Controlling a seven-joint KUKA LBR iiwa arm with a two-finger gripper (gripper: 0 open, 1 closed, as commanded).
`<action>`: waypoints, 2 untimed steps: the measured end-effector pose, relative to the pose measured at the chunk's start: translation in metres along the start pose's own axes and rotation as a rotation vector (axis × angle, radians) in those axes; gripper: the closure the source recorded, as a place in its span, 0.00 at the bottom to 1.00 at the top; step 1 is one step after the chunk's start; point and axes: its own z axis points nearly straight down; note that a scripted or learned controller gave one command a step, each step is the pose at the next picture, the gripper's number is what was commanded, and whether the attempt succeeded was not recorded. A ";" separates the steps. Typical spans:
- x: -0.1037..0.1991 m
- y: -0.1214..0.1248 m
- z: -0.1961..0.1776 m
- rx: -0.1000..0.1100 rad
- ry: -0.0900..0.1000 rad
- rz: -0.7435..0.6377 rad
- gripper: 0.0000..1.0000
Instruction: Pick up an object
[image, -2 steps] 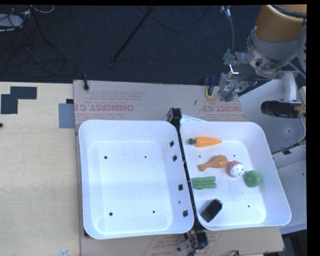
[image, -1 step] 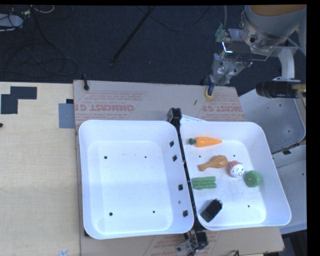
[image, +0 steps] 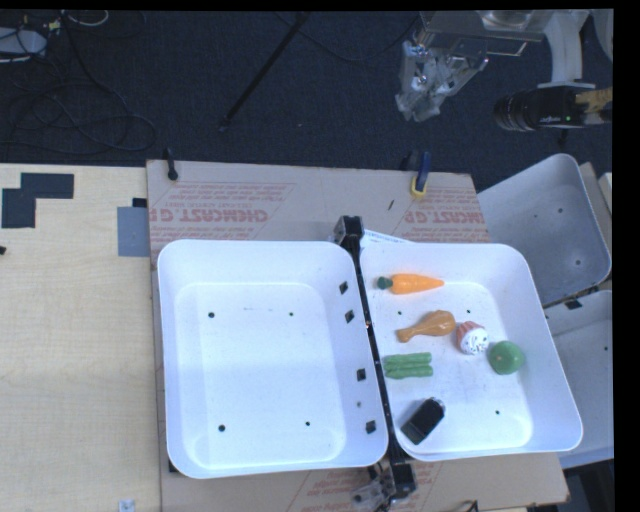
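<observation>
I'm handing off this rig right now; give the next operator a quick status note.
Claw: parked high, above the bench's far edge, away from both bins, holding nothing.
Right bin: carrot, drumstick, red-and-white ball, green ball, green beans, black block.
Done: nothing picked yet.
Left: descend into the right bin and grasp one item.

right bin (image: 520, 262): carrot (image: 412, 284) | drumstick (image: 427, 325) | beans (image: 407, 366) | green ball (image: 506, 357)

Bright, even overhead light, soft shadows in the white bins (image: 255, 262), slight overall softness.
</observation>
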 end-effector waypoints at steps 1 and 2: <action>0.017 0.000 0.007 0.011 -0.003 0.006 1.00; 0.038 0.001 0.007 0.010 -0.003 0.006 1.00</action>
